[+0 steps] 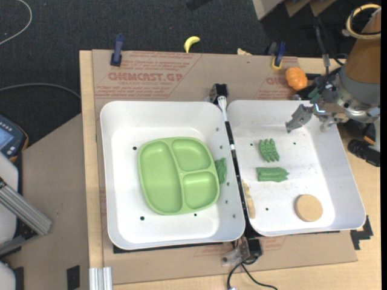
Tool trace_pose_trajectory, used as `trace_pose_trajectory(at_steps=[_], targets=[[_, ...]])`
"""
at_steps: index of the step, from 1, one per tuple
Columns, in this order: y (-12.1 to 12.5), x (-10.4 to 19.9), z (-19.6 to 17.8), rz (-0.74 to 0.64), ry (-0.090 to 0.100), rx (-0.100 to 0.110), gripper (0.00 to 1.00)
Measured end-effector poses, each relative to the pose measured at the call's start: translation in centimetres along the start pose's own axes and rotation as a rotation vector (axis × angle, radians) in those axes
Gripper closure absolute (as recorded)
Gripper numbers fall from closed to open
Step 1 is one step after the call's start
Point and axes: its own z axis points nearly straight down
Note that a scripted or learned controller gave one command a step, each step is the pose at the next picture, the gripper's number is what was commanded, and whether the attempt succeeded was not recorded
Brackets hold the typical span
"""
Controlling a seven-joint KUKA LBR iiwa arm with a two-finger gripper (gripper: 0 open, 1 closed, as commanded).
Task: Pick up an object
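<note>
Nearest the camera, low in the right white bin (338, 180), lies a round tan cork-like disc (309, 208). Above it sit two green ridged plastic pieces, one (271, 174) at mid-frame right, another (268, 150) just higher. A green three-compartment plastic plate (178, 175) fills the left white bin (115, 162). At the frame's upper right the grey arm's jaws (308, 115) hover spread and empty over the right bin's upper part, apart from everything. I judge this the approach step: next the jaws need to pick a target, likely the nearest green piece, centre over it, descend and close.
</note>
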Motion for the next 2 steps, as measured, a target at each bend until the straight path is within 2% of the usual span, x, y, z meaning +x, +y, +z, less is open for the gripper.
trace_pose_trajectory(at_steps=[1, 2], targets=[[-9.2, 5.7, 12.4, -0.001, 0.008, 0.022, 0.0], [-4.8, 6.1, 12.4, -0.002, -0.001, -0.003, 0.0]])
